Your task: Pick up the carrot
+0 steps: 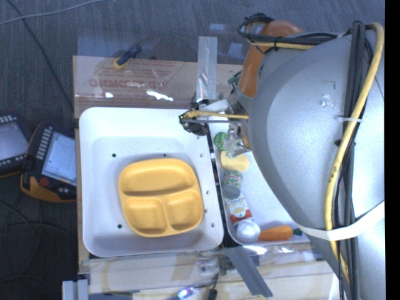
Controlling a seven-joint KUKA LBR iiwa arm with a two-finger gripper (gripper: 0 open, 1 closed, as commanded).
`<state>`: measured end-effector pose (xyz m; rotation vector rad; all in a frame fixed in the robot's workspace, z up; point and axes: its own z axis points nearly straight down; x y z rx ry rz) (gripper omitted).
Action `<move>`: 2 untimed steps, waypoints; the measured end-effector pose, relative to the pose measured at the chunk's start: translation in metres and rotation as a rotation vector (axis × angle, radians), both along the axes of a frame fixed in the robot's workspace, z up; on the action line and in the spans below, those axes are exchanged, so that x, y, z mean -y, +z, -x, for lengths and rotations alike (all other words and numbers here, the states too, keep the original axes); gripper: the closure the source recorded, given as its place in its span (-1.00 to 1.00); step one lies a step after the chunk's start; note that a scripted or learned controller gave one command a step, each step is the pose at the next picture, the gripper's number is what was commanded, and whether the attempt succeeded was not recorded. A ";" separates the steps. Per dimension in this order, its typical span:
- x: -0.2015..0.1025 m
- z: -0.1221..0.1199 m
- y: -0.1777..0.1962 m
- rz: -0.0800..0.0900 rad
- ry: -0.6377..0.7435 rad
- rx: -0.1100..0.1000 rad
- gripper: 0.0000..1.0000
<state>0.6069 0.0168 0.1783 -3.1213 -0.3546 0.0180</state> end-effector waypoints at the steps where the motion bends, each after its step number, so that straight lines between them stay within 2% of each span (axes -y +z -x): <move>1: 0.135 0.022 0.016 0.004 -0.016 0.000 1.00; 2: 0.192 0.030 -0.025 0.002 -0.026 -0.002 1.00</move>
